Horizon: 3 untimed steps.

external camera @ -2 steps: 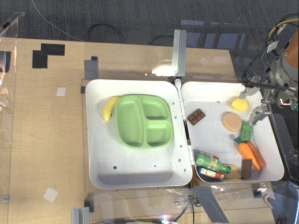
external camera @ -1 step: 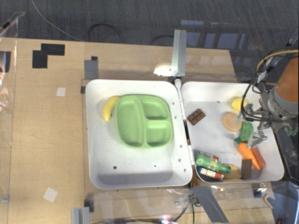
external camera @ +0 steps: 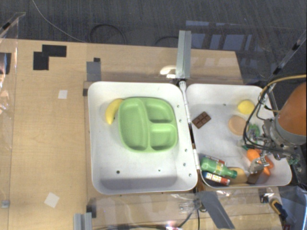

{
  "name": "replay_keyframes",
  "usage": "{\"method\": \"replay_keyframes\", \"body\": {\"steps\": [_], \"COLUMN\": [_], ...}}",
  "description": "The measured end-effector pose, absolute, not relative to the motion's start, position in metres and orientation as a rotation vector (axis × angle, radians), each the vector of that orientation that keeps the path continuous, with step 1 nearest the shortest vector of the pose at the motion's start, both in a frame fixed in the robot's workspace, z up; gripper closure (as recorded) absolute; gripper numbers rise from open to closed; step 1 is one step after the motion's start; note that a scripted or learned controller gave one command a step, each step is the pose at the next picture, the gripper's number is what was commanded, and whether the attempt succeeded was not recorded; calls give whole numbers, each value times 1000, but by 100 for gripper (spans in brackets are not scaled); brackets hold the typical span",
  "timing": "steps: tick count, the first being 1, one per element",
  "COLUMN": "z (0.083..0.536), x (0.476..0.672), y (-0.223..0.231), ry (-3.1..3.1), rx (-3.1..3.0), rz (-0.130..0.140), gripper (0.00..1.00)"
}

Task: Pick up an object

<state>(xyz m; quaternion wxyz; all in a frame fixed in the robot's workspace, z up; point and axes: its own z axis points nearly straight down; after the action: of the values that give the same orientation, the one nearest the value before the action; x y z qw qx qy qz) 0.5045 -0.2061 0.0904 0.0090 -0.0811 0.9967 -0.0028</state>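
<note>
Left bin (external camera: 98,143): a green divided plate (external camera: 146,123) is laid flat near the centre; a yellow banana (external camera: 112,110) is tucked against the plate's left edge, touching it.

Right bin (external camera: 216,143): a brown chocolate bar (external camera: 201,120) is placed near the left wall, tilted; a yellow rounded item (external camera: 246,107) is seen toward the far right; a pale tan disc (external camera: 236,125) is set just in front of it; a green bottle with a red-labelled band (external camera: 217,168) is laid on its side along the near wall; a brown item (external camera: 240,175) is lodged just beside the bottle's right end; an orange object (external camera: 254,154) is found at the near right corner, beneath the arm's wrist.

Arm: entered from the right, its orange band (external camera: 293,111) is held over the right bin's edge. The gripper (external camera: 259,166) is lowered beside the orange object; whether it is spread or closed cannot be told, being obscured by cables and wrist
</note>
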Motion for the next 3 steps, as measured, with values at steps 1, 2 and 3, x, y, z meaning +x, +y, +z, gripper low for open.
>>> {"method": "replay_keyframes", "body": {"steps": [1, 2, 3], "z": [105, 105, 90], "x": [511, 511, 507], "y": [-205, -205, -205], "ry": [3094, 3095, 3118], "rx": [-267, -267, -241], "rz": [-18, -18, -8], "gripper": [100, 0, 0]}}
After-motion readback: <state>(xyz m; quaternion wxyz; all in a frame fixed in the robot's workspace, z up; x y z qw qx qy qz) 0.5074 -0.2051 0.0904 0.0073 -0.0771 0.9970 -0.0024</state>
